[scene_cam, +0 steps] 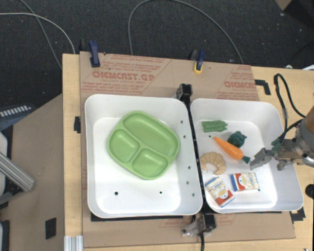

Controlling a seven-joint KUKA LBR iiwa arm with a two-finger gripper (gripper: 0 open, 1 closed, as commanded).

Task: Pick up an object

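Note:
My gripper (pixel 277 161) hangs over the right side of the right bin (pixel 270 117), its fingers spread open with nothing between them. Its left fingertip (pixel 256 160) points toward an orange toy carrot (pixel 228 147) lying just to its left. A dark teal toy (pixel 238 137) sits above the carrot, and a flat green piece (pixel 214 126) lies further left. A tan croissant (pixel 213 161) rests below the carrot. Two small printed cartons (pixel 245 181) (pixel 219 190) lie near the bin's front.
The left bin (pixel 96 161) holds a light green divided plate (pixel 143 145). A black clip (pixel 185 91) joins the bins at the back. Cables (pixel 281 96) run along the bench's right side near the arm.

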